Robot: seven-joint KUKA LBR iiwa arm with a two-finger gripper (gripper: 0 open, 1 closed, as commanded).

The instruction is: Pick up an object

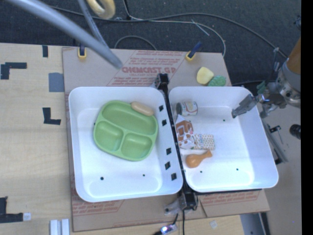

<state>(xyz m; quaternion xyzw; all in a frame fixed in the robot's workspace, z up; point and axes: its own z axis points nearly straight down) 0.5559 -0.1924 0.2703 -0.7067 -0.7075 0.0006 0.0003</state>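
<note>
Camera view: green divided plate [126, 131] in left bin [83, 180]; pincer [244, 106] over right bin [254, 175], grip state indiscernible.

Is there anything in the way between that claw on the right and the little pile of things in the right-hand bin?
Nothing visible. The gripper hangs over the right bin's far right side, and bare white floor lies between it and the orange toy, the patterned packets and the small can near the divider.

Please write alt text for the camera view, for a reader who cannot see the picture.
Two shallow white bins sit side by side on a bench: the left bin holds a green divided plate, and the right bin holds several small items near its left wall, among them an orange toy drumstick. The gripper hangs over the right bin's upper right part, touching none of the items.
</note>
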